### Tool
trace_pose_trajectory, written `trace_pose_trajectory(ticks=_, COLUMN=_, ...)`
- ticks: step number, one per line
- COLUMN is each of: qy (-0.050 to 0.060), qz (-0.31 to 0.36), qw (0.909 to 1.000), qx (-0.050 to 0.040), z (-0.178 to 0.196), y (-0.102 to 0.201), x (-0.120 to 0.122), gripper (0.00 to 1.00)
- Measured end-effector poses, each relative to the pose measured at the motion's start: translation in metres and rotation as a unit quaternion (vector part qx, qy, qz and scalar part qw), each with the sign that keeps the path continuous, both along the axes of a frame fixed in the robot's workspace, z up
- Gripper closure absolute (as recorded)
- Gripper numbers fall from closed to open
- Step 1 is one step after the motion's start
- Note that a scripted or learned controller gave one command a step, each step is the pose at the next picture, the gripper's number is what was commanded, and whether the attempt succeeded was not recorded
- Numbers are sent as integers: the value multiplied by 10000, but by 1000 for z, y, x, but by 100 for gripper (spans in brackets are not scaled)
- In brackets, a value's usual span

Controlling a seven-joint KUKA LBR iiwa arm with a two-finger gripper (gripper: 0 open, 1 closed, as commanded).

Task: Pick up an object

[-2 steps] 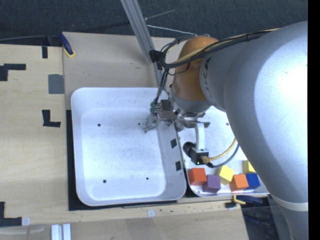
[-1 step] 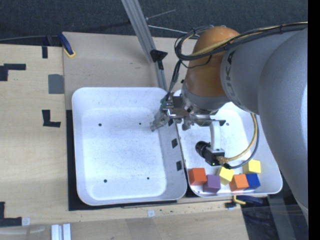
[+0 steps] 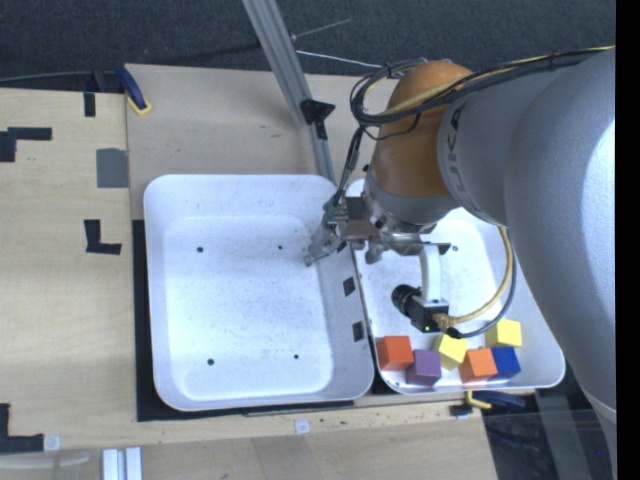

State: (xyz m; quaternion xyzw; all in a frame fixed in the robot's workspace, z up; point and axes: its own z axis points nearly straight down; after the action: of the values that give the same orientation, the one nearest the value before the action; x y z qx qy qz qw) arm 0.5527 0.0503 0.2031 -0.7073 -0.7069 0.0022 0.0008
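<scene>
The task looks to be at the approach step. The gripper [image 3: 330, 233] hangs over the shared rim between the left bin [image 3: 165, 268] and the right bin [image 3: 478, 253], and I cannot tell whether its claw is spread or pressed together. The coloured blocks [image 3: 452, 349] huddle along the right bin's near edge, with the orange block [image 3: 395, 351] at the near-left corner. The next move probably calls for travel toward that edge, then descent. Crowded blocks and the close wall leave little room.

Left bin [image 3: 240, 288] and right bin [image 3: 475, 258], white, side by side on a pale worktop [image 3: 60, 298]; black tape marks [image 3: 98, 236] at left; metal rail [image 3: 275, 38] slanting behind.
</scene>
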Motion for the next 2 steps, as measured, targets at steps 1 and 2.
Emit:
trace_pose_trajectory(ticks=1, qy=-7, qz=-39, qw=10000, qx=-2, z=32, y=-81, x=-51, gripper=0)
trace_pose_trajectory(ticks=2, qy=-48, qz=8, qw=10000, qx=0, z=78, y=-96, x=-8, gripper=0)
